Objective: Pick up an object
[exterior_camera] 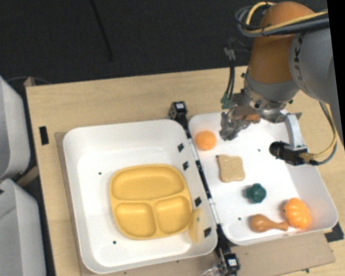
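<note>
- Camera view is showing two white bins side by side: the left bin [80, 177] is holding a yellow divided tray [150, 199], and the right bin [317, 194] is holding several small toy-food items.
- The gripper [231, 130] is hovering over the rear of the right bin, just beside and to the right of the orange ball [205, 139]; no item is sitting between its fingers.
- Whether the fingers are spread or closed cannot be told from this angle, as they are appearing only as a dark cluster.
- The orange ball is lying near the bin's rear left corner, close to the dividing wall. It is the nearest candidate for the pick.
- Handling judgement: the ball is looking small, light and smooth, so it is likely to roll or squirt out under an off-centre pinch. The grasp should be straddling its widest part, with the fingers descending either side of centre.
- Other candidates are lying further forward: a tan slice [230, 168], a dark green piece [255, 193], a brown drumstick [267, 222] and an orange pumpkin [297, 212], the last two touching or nearly so.
- The slice is lying flat and is likely harder to pinch from above.
</note>
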Motion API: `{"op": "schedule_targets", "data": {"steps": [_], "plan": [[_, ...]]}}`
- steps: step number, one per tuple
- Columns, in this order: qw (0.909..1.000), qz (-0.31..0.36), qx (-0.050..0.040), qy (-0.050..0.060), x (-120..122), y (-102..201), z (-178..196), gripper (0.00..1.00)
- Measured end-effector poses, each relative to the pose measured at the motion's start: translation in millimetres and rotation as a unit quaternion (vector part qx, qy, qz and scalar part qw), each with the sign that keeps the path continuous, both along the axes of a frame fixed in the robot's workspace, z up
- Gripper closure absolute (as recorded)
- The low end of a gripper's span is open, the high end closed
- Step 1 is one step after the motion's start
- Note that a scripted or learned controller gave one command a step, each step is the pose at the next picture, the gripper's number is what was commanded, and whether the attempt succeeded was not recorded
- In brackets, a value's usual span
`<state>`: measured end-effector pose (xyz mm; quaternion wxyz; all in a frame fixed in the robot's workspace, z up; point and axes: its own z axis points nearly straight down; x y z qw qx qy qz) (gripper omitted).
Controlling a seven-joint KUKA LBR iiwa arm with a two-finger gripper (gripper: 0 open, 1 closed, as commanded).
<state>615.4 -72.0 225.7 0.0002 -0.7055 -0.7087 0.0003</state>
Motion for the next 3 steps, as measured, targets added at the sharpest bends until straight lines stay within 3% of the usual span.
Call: {"op": "schedule_targets", "data": {"steps": [1, 3], "plan": [[1.0, 0.001, 0.0009, 0.0, -24, 44, 10, 1.0], [1.0, 0.002, 0.0012, 0.0, -42, 142, 14, 1.0]]}}
